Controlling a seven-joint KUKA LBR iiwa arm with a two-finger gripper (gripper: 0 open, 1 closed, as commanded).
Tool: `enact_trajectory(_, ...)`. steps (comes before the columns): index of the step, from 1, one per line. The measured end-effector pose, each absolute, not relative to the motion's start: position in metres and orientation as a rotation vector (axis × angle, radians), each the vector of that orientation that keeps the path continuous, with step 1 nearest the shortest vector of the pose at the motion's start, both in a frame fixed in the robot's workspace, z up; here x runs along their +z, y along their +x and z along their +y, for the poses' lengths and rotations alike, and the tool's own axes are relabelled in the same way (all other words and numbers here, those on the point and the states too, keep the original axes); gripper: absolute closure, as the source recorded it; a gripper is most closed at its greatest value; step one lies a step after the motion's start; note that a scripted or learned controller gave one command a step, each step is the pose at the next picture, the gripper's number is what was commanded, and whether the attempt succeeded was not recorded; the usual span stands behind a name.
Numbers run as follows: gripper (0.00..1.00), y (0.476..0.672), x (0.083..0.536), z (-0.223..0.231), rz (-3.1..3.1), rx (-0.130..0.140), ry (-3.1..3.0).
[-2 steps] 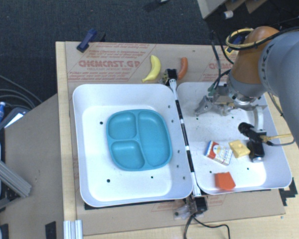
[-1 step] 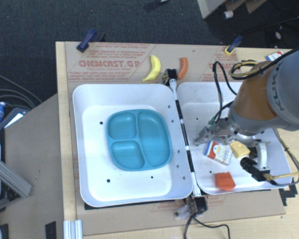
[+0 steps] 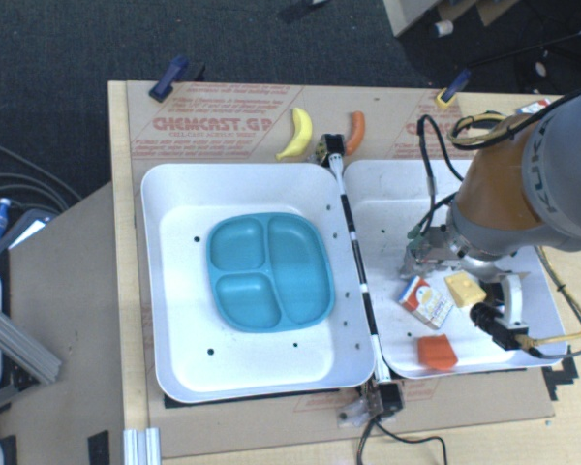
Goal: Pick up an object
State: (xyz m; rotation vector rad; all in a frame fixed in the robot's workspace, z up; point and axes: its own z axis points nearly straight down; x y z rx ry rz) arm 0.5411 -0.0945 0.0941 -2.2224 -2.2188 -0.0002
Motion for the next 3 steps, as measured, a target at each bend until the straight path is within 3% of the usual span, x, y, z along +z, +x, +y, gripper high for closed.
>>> enact_trajectory(1, 0.0, 0.541, 0.094, -0.094, -2.219, 0.0, -2.222)
enact_trajectory(2, 0.0, 0.619, 0.085, -0.093, -2.222, -0.001, -2.221)
enact_trajectory(3, 0.0, 0.667, 0.085, -0.092, -2.224, 0.0, -2.22)
